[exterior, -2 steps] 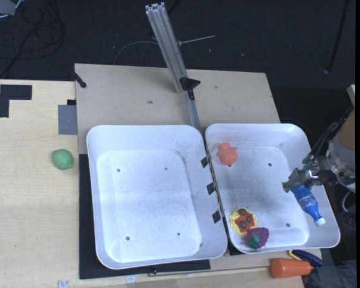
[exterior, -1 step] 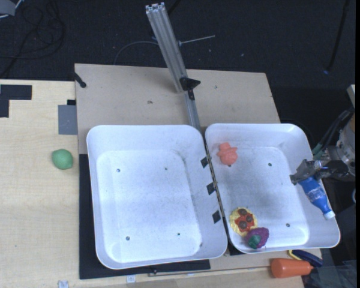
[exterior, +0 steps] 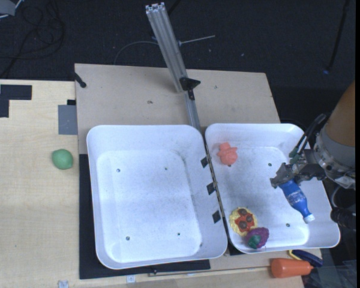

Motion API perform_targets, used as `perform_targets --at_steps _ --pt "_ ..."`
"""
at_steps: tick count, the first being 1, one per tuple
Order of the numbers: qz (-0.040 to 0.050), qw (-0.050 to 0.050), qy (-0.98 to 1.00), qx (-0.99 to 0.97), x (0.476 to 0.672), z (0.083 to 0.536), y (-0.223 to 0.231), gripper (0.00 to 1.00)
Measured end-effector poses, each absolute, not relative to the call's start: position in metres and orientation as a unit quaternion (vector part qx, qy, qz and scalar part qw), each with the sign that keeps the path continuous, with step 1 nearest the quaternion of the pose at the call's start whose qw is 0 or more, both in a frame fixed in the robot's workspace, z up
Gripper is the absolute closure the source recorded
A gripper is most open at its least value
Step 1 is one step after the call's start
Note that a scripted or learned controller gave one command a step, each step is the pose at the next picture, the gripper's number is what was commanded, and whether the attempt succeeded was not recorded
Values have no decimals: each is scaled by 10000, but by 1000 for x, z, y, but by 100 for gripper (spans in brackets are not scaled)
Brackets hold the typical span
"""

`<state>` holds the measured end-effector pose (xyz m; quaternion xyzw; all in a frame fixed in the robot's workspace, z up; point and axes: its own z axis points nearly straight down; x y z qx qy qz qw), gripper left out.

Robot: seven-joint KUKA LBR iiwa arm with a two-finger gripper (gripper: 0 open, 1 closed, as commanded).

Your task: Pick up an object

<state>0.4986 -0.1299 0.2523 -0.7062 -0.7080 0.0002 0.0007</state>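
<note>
The right bin [exterior: 270, 140] holds a salmon-orange toy [exterior: 228, 153] near its far left. A blue bottle [exterior: 296, 198] with a white cap lies at the right side, its cap pointing to the front right. A yellow toy with dark spots [exterior: 243, 219] and a purple one [exterior: 258, 237] sit at the front. My gripper [exterior: 283, 180] hangs low over the bin, right at the bottle's upper end. I cannot see whether it touches the bottle.
The left bin [exterior: 102, 143] stands beside the right one. A green ball [exterior: 62, 159] rests on the bench to the far left. An orange object [exterior: 291, 267] lies just outside the right bin's front edge. A slanted metal bar [exterior: 168, 41] rises behind the bins.
</note>
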Motion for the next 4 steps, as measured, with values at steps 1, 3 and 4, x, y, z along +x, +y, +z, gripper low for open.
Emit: perform_targets --at_steps 1,3,4 --pt "-4 2 -7086 -7056 502 258 -74 100" --pt "2 1 -7078 -7064 507 252 34 100" --pt "6 7 -7079 -7063 503 245 75 100"
